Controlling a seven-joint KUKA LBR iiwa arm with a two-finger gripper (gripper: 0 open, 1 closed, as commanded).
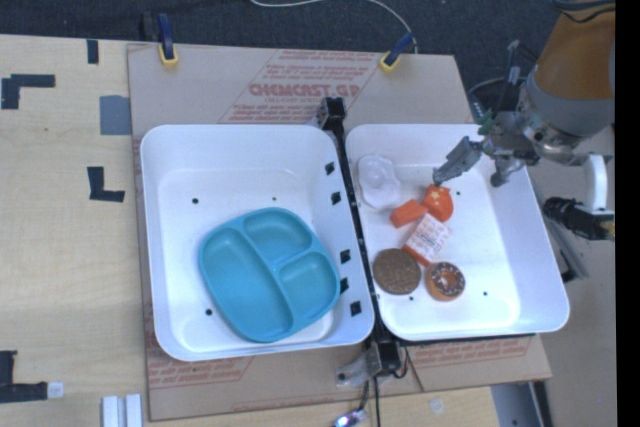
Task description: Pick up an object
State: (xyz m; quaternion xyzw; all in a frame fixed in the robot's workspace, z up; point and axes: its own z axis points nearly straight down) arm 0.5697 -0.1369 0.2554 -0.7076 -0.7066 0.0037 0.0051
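Plainly, two shallow white bins were seen side by side on a brown board laid over the bench. The left bin point(165, 215) was occupied by a blue divided plate point(268, 272) with three compartments, laid flat toward the 6 o'clock part of the bin; nothing was seen in its compartments.

The right bin point(520, 285) was found to hold the small objects. A clear plastic cup point(377, 177) was placed at about 11 o'clock in that bin, close to the wall shared with the other bin. Just toward 4 o'clock from the cup, an orange item point(424, 208) was seen, made of a rounder part and a flatter part; its exact kind could not be told. Touching it on the 6 o'clock side, a white and red packet point(429, 237) was laid at a tilt. At 7 o'clock from the packet, a brown round disc point(397, 271) was placed flat, and just beside it at 3 o'clock a smaller round item with an orange rim point(445, 281) was seen.

The gripper point(470, 171) was held over the 1 o'clock part of the right bin, reached in from 3 o'clock under the grey and orange arm. Its two fingers were spread wide apart, one tip just above the orange item and the other near the bin's right side. Nothing was seen between them.
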